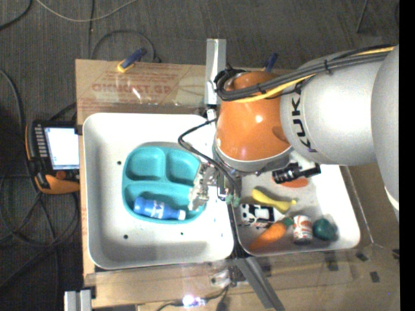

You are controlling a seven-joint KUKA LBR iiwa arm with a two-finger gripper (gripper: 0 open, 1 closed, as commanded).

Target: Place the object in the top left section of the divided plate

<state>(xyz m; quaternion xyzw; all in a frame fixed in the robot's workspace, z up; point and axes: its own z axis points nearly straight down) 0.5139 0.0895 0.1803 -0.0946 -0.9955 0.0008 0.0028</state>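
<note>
The gripper [206, 185] sits at the plate's [162, 181] right rim, over the edge of the left bin [104, 238]; I can't tell what its hand is doing, too blurry; the smooth blue can [159, 208] lies in the bottom section, so I'd guess that's the object; to do it well, come straight down, grab across its round body, lift clear of the ridge, then drop into the top left well; the plate looks like glossy teal plastic.

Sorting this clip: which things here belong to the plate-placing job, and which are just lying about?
Job:
- divided plate, turquoise, in the left bin
- blue bottle, lying in the plate's lower section
- pincer, at the plate's right edge

Lying about, all in the right bin:
- banana
- carrot
- small can
- green object
</note>
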